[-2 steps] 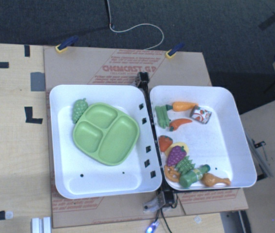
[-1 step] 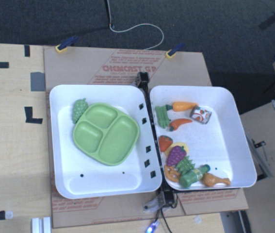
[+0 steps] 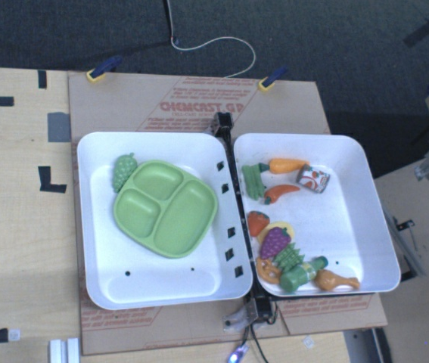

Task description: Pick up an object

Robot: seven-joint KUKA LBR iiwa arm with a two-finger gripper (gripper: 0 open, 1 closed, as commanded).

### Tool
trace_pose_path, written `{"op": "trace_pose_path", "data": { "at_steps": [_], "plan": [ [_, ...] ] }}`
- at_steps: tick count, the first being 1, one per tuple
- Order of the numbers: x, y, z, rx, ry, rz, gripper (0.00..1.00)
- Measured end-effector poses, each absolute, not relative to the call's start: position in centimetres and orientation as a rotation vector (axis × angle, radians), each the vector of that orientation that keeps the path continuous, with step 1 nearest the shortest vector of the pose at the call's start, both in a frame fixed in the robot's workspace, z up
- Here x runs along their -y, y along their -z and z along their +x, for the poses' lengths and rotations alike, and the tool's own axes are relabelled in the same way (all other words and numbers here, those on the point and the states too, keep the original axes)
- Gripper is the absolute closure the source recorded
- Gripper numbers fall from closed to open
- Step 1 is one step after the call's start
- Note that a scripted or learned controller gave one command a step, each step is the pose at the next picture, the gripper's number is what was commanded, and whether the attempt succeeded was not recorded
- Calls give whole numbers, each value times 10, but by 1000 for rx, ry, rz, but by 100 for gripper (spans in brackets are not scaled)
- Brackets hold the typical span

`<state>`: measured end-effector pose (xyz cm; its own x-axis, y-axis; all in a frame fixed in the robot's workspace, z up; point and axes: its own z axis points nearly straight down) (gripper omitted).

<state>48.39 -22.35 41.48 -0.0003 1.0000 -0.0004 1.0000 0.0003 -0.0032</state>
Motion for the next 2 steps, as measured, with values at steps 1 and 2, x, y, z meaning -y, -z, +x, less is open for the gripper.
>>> {"op": "trace_pose_path", "data": {
  "at_steps": [1,2],
  "plan": [
    [223,-427,485,2225,-3,-2221,100],
    [224,-420,484,2222,-2,-2221,100]
  ]
}}
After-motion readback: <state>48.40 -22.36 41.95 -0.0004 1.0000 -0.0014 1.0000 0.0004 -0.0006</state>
